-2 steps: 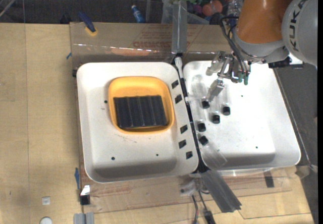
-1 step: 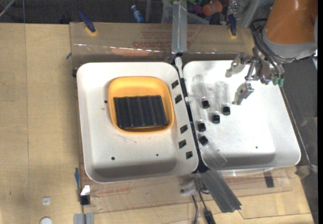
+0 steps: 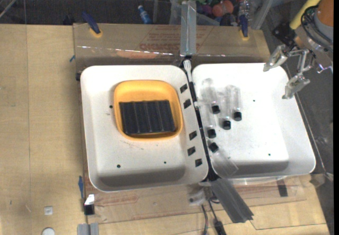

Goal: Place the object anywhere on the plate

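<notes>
Orange plate (image 3: pixel 147 92) in left bin's (image 3: pixel 95 123) middle, dark ridged object (image 3: pixel 147 117) lying on it. Gripper (image 3: pixel 288 72) at right bin's (image 3: pixel 275 138) far right corner, fingers spread, pinching nothing.

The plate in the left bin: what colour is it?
The plate is orange-yellow, seen in the camera view.

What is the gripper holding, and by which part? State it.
Nothing. The gripper is open above the right bin's far right corner, with nothing between its fingers. The clear object lies apart in that bin.
</notes>
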You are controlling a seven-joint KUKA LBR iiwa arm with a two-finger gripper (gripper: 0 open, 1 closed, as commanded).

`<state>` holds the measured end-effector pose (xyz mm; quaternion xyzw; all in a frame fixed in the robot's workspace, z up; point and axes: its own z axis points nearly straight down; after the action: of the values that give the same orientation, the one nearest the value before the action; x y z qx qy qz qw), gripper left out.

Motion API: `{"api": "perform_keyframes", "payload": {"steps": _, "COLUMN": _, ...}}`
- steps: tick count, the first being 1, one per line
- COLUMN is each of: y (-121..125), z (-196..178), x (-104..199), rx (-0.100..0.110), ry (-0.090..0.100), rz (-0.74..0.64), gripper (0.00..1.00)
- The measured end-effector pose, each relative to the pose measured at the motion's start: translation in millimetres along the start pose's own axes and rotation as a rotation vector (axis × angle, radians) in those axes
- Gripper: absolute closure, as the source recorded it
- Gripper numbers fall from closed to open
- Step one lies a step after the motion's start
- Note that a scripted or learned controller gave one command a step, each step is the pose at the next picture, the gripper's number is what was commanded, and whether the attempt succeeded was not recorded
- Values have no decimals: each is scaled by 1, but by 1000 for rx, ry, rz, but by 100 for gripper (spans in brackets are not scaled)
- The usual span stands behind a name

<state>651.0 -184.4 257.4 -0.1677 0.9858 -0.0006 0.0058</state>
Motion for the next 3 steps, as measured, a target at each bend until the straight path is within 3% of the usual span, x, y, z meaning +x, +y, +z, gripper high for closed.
{"api": "perform_keyframes", "payload": {"steps": 1, "y": -30, "z": 49, "x": -7, "rx": -2, "ry": 0, "rz": -333, "gripper": 0}}
{"api": "perform_keyframes", "payload": {"steps": 2, "y": -40, "z": 53, "x": -4, "rx": -3, "ry": 0, "rz": -624, "gripper": 0}}
{"api": "perform_keyframes", "payload": {"steps": 3, "y": -12, "z": 41, "x": -13, "rx": -7, "ry": 1, "rz": -933, "gripper": 0}}
